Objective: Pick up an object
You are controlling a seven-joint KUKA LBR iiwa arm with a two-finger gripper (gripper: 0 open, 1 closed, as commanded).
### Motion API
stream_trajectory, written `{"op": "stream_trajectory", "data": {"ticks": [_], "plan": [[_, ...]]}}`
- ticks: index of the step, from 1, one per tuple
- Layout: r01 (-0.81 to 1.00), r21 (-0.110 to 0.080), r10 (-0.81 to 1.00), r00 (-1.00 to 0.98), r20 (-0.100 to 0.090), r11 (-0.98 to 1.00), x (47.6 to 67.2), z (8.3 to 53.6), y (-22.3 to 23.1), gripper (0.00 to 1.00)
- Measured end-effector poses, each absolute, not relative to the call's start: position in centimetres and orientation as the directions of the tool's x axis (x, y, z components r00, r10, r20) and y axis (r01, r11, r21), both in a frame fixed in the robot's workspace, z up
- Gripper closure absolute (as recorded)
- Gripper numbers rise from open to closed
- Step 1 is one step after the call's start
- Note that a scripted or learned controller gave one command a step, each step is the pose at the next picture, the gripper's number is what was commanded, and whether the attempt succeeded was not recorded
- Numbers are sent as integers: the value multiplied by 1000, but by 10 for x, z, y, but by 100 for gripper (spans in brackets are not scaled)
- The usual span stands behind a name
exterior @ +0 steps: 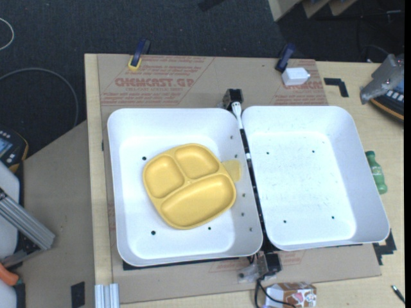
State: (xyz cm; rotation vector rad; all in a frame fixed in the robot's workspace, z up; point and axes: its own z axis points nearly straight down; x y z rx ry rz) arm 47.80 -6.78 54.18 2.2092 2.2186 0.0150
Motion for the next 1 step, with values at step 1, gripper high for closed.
{"op": "stream_trajectory", "data": {"ticks": [1], "plan": [[1000, 7, 1000, -2, -2, 2, 480, 547, -69, 100]]}}
